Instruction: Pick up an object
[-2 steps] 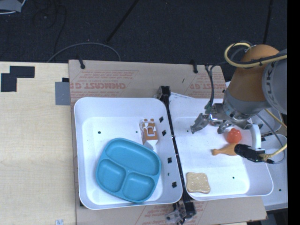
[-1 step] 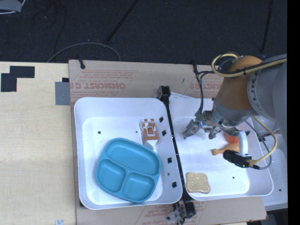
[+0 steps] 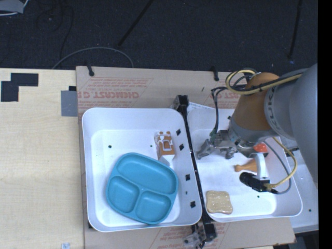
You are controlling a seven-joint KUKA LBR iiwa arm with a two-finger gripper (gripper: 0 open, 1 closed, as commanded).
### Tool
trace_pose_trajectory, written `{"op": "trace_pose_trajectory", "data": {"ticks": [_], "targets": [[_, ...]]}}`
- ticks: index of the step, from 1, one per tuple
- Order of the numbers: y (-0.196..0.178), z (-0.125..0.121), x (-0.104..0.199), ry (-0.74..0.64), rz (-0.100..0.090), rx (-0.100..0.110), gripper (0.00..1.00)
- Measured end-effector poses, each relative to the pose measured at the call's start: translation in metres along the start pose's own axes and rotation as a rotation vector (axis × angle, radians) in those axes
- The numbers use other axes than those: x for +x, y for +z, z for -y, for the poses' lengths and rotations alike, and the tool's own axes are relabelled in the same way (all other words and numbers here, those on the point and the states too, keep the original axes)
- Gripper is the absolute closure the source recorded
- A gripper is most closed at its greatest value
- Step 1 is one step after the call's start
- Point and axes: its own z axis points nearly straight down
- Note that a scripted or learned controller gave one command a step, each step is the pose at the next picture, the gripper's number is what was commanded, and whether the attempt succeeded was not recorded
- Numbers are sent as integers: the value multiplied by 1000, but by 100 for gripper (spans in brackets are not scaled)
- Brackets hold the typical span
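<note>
My gripper hangs low over the left part of the right bin, close to the divider between the bins. No object shows between it and the bin floor. A slice of toast lies at the front of this bin. A tan wooden piece and a small red and white item lie just right of the gripper, partly under the wrist. In the left bin sit a blue divided plate and a small orange and white toy.
The grey arm with its orange band covers the back right of the right bin. A black rail runs between the bins. Cardboard lies under both bins, and a wooden bench top stretches to the left.
</note>
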Motion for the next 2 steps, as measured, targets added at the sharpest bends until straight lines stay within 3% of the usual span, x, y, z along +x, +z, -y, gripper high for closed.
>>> {"op": "trace_pose_trajectory", "data": {"ticks": [1, 2], "targets": [[-12, 0, -1, 4, 0, -2, 100], [-56, 5, -1, 6, 1, -7, 100]]}}
